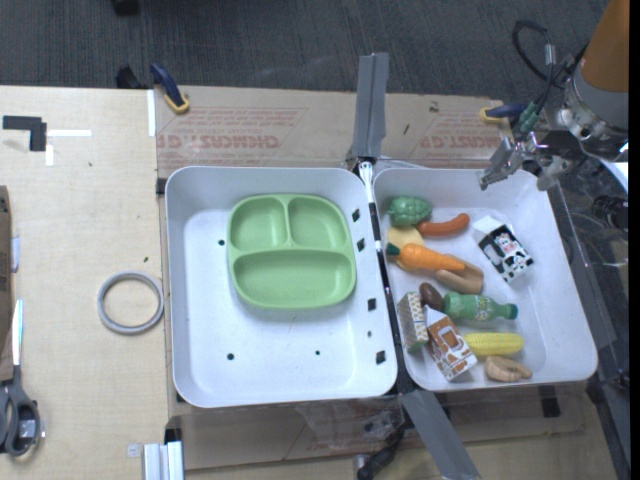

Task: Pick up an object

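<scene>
The right bin point(560, 298) holds several toy foods: a green vegetable point(410, 209), a sausage point(443, 226), a carrot point(432, 259), a black-and-white milk carton point(503, 249), a green bottle point(478, 308), a corn cob point(490, 344), and an orange-and-white box point(449, 346). My gripper point(520, 168) hovers over that bin's far right corner, above and behind the milk carton. Its fingers stand open, and nothing is between them. A green divided plate point(292, 248) lies in the left bin point(200, 348).
A grey divider bar point(370, 98) runs between the bins at the back. A tape ring point(130, 301) and scissors point(18, 413) lie on the bench at left. Blue-and-yellow clamps point(170, 88) grip the cardboard edge. Cables hang near the arm at right.
</scene>
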`<state>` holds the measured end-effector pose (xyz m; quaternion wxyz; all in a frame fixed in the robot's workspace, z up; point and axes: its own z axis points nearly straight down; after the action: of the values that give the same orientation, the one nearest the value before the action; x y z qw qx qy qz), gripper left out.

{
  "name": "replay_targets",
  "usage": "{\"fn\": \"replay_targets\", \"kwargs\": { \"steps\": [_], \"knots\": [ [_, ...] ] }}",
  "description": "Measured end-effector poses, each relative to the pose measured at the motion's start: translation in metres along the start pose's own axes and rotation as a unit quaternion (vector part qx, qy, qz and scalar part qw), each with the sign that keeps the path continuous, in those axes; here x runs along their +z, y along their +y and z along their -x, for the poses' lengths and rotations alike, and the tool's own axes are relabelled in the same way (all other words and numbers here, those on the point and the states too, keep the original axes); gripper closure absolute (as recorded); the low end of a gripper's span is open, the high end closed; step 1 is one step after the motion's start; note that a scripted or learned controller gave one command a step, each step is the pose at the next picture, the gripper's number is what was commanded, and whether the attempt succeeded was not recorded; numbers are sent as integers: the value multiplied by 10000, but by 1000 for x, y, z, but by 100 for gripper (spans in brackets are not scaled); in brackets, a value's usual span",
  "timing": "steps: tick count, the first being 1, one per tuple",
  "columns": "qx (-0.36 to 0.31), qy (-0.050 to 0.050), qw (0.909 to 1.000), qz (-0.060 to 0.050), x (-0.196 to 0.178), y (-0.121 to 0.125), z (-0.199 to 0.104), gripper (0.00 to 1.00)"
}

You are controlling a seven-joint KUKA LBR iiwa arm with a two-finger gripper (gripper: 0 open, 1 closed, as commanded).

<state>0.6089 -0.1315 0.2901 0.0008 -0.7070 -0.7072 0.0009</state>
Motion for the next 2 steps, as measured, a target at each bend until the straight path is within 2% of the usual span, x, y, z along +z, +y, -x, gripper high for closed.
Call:
{"fn": "replay_targets", "kwargs": {
  "steps": [1, 2],
  "knots": [
    [109, -4, 9999, 6, 6, 10, 9, 0],
    [1463, 0, 9892, 0, 123, 24, 35, 0]
  ]
}}
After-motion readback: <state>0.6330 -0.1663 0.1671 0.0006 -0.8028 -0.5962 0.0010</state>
